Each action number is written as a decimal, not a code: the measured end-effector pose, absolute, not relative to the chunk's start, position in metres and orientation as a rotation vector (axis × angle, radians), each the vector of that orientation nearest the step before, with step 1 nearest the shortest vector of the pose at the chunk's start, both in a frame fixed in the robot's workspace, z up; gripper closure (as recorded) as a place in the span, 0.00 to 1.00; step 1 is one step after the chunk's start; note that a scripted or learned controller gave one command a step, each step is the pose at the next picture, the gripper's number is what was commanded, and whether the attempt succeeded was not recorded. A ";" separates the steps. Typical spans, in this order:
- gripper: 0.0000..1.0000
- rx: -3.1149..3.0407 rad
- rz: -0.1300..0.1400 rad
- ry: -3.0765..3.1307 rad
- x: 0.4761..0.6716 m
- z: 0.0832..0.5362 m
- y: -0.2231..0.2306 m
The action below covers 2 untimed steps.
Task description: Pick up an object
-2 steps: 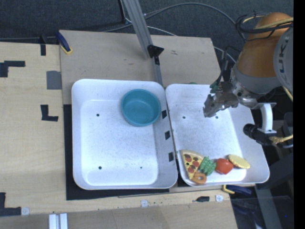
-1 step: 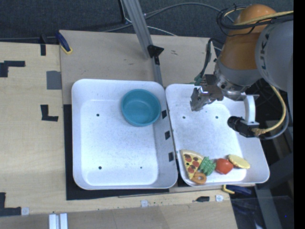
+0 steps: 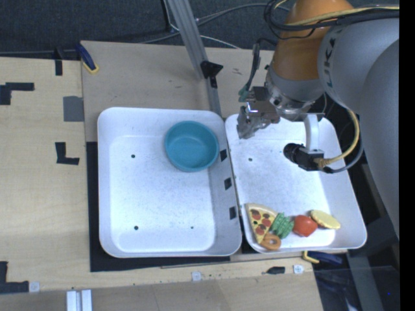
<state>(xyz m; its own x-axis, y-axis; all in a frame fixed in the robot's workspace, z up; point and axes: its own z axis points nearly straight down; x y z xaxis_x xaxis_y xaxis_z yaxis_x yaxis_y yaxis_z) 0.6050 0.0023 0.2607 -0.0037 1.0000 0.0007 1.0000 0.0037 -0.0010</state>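
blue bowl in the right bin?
No, the blue bowl sits in the left bin, near its upper right corner.

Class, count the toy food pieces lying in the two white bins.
4, all along the right bin's near edge: a pizza slice, a green piece, a red tomato and a yellow piece. The arm may hide others.

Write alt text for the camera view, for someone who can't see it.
A grey robot arm's gripper hovers over the far end of the right bin, away from a pizza slice, green piece, tomato and yellow piece at its near edge. The left bin holds a blue bowl.
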 end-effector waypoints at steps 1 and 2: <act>1.00 -2.216 0.003 -2.224 0.630 0.238 0.047; 1.00 -2.217 0.003 -2.224 0.664 0.229 0.097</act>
